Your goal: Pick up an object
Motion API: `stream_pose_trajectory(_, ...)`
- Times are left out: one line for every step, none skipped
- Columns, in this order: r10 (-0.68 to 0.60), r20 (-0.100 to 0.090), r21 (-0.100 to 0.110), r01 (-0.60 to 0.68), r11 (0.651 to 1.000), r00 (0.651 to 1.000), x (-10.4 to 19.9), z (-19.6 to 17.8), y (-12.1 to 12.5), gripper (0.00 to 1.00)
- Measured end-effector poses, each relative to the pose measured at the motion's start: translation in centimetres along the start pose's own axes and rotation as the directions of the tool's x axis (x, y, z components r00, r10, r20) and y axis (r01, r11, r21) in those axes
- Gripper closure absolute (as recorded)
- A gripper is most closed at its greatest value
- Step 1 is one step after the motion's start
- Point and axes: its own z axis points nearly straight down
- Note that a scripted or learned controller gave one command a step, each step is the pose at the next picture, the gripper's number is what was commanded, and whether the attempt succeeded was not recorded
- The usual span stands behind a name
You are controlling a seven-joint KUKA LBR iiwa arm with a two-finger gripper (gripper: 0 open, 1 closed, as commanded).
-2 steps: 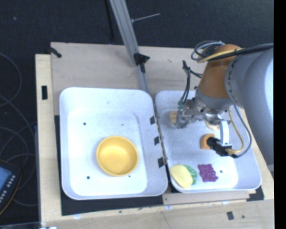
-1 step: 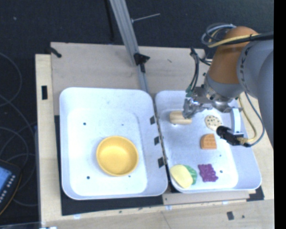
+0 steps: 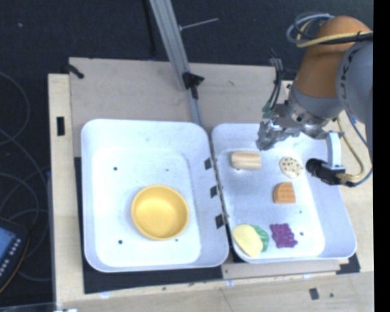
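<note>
My gripper hangs over the back of the right bin, just behind and right of a tan bread roll. Nothing shows between its tips. To the roll's right lies a round speckled cookie. Below that sits an orange waffle-like piece. At the bin's front lie a yellow and green item and a purple grape bunch. A yellow bowl rests in the left bin.
A slanted metal rail runs from the top of the view down to the seam between the bins. Black clips line that seam. A black cable fitting hangs off the arm over the right bin's right side.
</note>
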Motion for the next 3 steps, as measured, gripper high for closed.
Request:
stream_pose_trajectory(-0.002,0.001,-0.002,0.002,1.0,1.0,-0.7,-5.4,1.0,1.0)
stream_pose_trajectory(-0.004,-0.001,0.006,0.004,1.0,1.0,4.5,-3.7,1.3,1.0)
stream_pose_trajectory(-0.005,-0.001,0.004,0.005,1.0,1.0,9.6,-4.0,1.8,1.0)
